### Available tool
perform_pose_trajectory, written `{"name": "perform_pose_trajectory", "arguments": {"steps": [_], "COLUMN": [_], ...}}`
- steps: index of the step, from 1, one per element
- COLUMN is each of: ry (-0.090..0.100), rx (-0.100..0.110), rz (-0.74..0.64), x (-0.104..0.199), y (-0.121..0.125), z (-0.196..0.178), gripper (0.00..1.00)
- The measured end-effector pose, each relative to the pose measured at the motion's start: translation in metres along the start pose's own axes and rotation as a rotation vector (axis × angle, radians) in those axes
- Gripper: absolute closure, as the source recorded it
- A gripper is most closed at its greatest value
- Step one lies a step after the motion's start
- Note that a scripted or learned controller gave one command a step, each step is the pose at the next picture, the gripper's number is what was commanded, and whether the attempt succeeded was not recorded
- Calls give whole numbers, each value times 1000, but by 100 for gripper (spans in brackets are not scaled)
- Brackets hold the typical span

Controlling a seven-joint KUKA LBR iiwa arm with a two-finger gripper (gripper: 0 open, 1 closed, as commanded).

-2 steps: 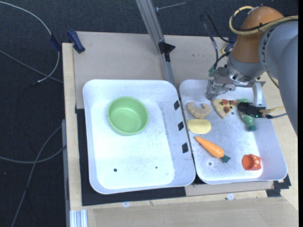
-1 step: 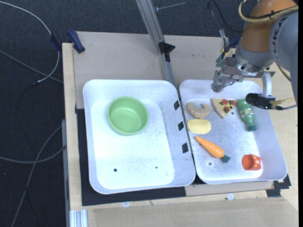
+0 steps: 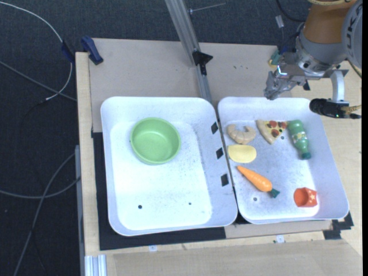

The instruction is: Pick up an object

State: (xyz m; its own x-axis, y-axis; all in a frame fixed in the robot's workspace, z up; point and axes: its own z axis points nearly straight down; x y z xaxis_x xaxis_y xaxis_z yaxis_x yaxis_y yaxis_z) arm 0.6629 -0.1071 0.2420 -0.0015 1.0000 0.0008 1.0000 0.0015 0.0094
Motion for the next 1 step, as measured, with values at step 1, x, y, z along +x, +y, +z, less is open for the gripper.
{"name": "perform_pose_trajectory", "arguments": {"steps": [1], "ry": [0], "rx": [4], "rz": [0], "x": [1], "y": [1], "z": [-17], "gripper": [100]}}
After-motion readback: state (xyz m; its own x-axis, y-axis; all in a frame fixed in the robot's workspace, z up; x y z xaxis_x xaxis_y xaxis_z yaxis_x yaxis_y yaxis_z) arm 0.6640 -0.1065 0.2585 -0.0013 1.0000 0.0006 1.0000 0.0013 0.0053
